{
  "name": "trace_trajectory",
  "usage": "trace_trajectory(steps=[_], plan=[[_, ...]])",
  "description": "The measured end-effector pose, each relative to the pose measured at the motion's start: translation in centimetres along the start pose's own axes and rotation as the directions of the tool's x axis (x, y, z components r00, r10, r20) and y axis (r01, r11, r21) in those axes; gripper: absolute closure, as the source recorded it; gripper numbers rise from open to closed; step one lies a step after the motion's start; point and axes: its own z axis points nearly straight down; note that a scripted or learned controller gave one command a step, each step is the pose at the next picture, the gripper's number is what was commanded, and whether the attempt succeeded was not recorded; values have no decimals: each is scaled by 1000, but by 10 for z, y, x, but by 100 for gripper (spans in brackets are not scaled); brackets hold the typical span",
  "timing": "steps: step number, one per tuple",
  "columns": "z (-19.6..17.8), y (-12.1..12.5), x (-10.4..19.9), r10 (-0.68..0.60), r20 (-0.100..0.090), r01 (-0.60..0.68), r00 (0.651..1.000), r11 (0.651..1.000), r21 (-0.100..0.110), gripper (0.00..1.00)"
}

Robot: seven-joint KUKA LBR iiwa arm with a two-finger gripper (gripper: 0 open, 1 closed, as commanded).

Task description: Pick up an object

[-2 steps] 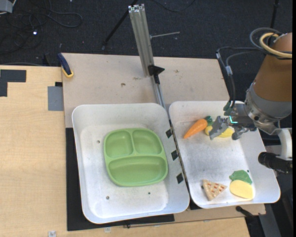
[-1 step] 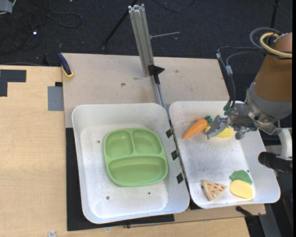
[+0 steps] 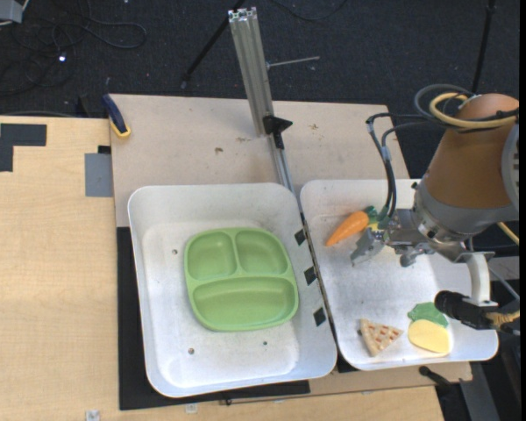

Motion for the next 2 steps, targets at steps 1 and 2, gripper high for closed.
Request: trace_trajectory(steps=[1,2], plan=[[46,6,3,0,0,0,1000,1000,-2,0],[111,7,5,0,0,0,1000,1000,0,0]])
